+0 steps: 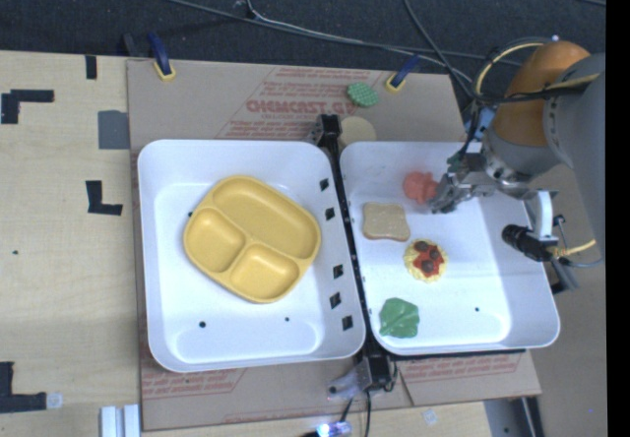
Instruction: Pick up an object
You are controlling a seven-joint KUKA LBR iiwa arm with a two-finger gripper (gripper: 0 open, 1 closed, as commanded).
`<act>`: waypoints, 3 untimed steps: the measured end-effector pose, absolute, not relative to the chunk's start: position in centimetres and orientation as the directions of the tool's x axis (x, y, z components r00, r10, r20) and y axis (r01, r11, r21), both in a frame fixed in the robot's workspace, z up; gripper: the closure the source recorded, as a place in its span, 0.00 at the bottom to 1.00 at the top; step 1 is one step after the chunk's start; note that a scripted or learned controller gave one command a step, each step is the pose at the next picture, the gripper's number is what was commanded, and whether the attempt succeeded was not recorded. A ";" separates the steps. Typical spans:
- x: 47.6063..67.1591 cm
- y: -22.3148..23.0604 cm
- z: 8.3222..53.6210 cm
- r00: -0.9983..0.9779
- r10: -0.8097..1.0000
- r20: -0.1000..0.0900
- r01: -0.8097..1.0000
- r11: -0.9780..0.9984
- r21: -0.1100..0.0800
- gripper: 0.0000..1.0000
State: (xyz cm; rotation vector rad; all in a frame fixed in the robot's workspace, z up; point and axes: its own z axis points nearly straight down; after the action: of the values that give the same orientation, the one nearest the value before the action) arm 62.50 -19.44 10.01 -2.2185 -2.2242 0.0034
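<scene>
Red toy food [419,186] sits near the right bin's [492,327] far edge, gripper [448,197] down just beside it, perhaps touching, though whether it's open or closed I cannot tell.

1. The bench [59,228] is pale wood with dark marks on its left part.
2. A brown cardboard sheet [276,100] with red print lies on it, held at its far edge by two blue clamps [160,59].
3. Two white bins sit side by side on the cardboard, touching: the left bin [167,327] and the right bin [522,327].
4. A green waffle-like piece [362,93] lies on the cardboard beyond the bins.
5. Just beside it lies a pale round piece [356,128].
</scene>
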 end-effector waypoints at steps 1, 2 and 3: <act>62.6 -19.0 14.2 -0.002 1.000 0.000 1.000 0.002 0.001 1.00; 61.7 -19.4 19.3 0.000 1.000 -0.001 1.000 0.000 0.003 1.00; 62.2 -19.6 23.6 -0.002 1.000 0.000 1.000 0.002 0.001 1.00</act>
State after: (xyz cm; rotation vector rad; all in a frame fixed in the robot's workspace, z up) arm 62.18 -19.65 23.56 -2.2198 -2.2238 -0.0007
